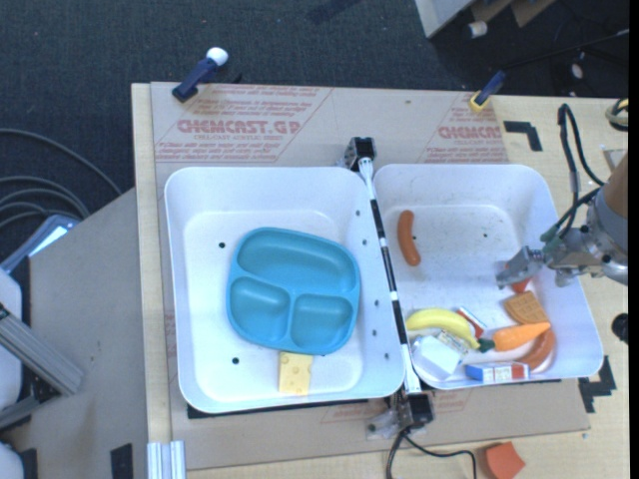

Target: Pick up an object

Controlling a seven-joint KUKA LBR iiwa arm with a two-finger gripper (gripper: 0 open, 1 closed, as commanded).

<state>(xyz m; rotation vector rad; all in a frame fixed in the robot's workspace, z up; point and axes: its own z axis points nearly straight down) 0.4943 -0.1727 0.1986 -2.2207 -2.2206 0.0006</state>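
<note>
The right bin [469, 183] holds a brown sausage [408, 239] lying alone near its left wall. Piled at its front are a yellow banana [439, 320], an orange carrot [519, 336], a tan cracker [524, 308], a white cup [434, 357], a white tube with red and blue print [496, 372] and a second reddish sausage [545, 350]. My gripper [529, 265] hangs over the right side of this bin, just above the cracker and to the right of the lone sausage. I see nothing held in it.
The left bin [200, 208] carries a blue divided plate [294, 289] and a yellow cheese wedge [295, 373] in front of it. A black divider rail [376, 238] runs between the bins. The arm's cables [571, 168] hang at the right edge.
</note>
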